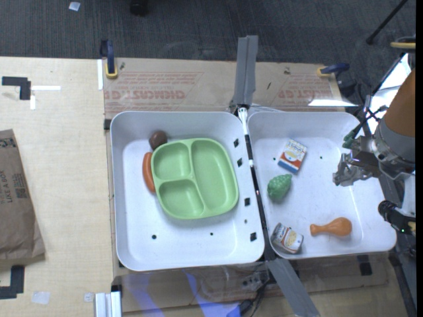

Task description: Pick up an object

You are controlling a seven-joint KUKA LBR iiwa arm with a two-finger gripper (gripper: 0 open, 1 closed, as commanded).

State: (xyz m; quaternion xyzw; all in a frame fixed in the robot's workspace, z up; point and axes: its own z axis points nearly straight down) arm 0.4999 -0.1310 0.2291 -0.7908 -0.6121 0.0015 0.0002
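- Green divided plate (195, 177) in left bin (132, 243), far left of the jaws; brown round item (158, 139) and orange sausage-like piece (148, 172) touching its left rim.
- Right bin (317, 127): green lumpy item (279, 187), small carton (293, 156), tin (287, 238), orange drumstick (332, 228) below-left of the jaws.
- Arm enters from right; jaws (348, 170) low over right bin's right side, nothing between them; gap between the jaws not readable, cannot tell.
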